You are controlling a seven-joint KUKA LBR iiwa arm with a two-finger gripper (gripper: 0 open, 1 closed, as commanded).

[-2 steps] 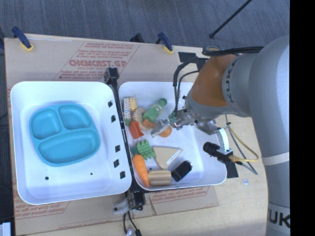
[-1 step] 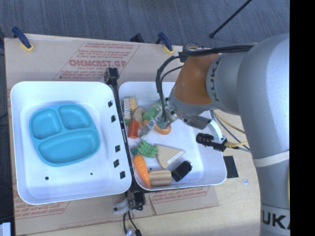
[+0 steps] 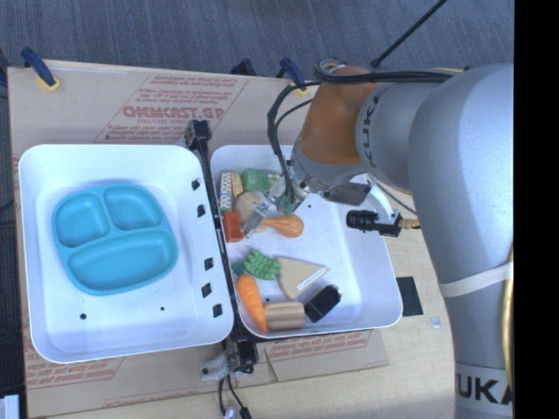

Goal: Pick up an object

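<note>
My gripper (image 3: 269,209) is lowered into the upper left part of the right bin (image 3: 371,269), among a cluster of toy foods. Just below it lies an orange piece (image 3: 286,227). To its left sit a beige lump (image 3: 247,202) and a red piece (image 3: 231,226). A green piece (image 3: 257,180) and a striped biscuit (image 3: 229,185) lie above it. The wrist hides how the gripper meets these items.
The front of the right bin holds a carrot (image 3: 251,301), a green leafy piece (image 3: 260,264), a beige wedge (image 3: 301,275), a black block (image 3: 321,303) and a wooden cylinder (image 3: 281,315). In the left bin (image 3: 35,190) lies a blue divided plate (image 3: 115,236).
</note>
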